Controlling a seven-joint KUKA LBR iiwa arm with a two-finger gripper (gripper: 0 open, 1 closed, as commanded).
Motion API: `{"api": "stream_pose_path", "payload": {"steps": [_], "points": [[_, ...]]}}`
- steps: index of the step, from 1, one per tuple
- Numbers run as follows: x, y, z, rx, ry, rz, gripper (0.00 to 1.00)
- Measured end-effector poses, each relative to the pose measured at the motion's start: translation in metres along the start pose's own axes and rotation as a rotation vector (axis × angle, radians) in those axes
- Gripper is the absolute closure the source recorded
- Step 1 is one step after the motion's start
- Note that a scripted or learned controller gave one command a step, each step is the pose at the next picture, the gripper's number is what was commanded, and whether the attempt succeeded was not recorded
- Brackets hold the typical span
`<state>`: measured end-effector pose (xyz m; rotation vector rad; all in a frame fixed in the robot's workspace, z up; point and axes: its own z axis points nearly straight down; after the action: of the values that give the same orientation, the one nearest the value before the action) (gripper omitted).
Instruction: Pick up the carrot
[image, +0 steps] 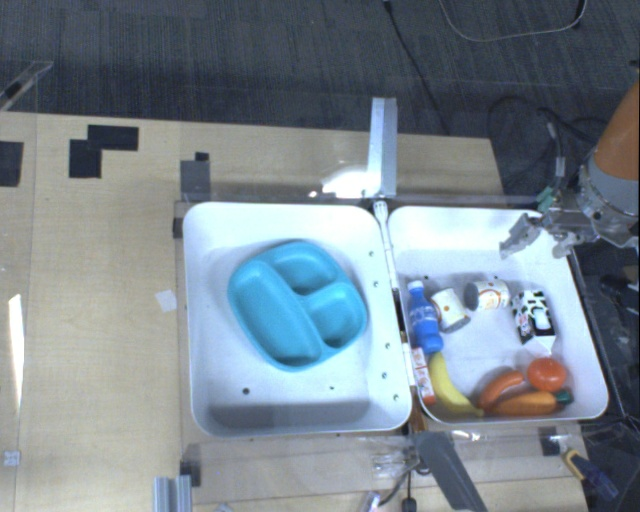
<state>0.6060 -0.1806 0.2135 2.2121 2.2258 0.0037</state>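
Observation:
The carrot, orange with a green stub at its right end, lies along the front wall of the right bin. It touches a red-orange sausage-shaped piece and a tomato. My gripper hangs over the bin's back right corner, far behind the carrot. It is open with nothing between its fingers.
The right bin also holds a blue-capped bottle, a banana, a black-and-white carton and two small pieces. A blue divided plate lies in the left bin. A metal post stands behind the bins.

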Motion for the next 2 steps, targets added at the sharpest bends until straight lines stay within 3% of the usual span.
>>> {"api": "stream_pose_path", "payload": {"steps": [1, 2], "points": [[0.069, 0.004, 0.118, -0.003, 0.0, -0.088, 0.0], [0.071, 0.006, 0.107, -0.009, 0.0, -0.089, 1.0]]}}
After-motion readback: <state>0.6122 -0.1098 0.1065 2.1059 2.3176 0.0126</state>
